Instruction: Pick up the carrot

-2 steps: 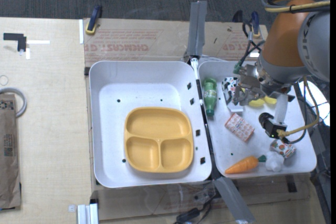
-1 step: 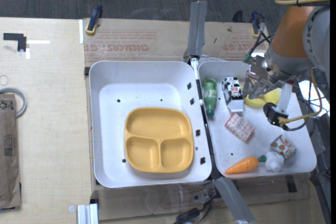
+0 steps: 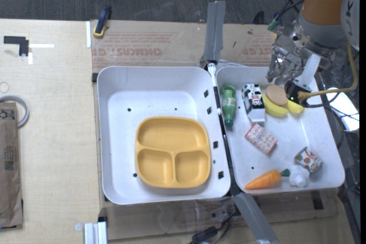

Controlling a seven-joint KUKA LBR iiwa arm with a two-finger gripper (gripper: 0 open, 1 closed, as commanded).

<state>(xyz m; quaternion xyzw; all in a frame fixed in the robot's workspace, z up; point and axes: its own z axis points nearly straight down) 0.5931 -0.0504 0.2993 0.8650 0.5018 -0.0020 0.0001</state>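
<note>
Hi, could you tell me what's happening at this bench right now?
A KUKA arm is meant to pick up the carrot, which lies untouched near the front edge of the right bin. The claw hangs over that bin's back edge, above the banana, well away from the carrot. The left bin holds a yellow divided plate. Nothing is visibly gripped.

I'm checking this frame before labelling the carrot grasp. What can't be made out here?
- Tool: its metal parts blur together in the camera view, so its opening is unreadable.
- Banana: partly covered by a tan disc.
- Carrot: its green top end touches a white object too small to identify.
</note>
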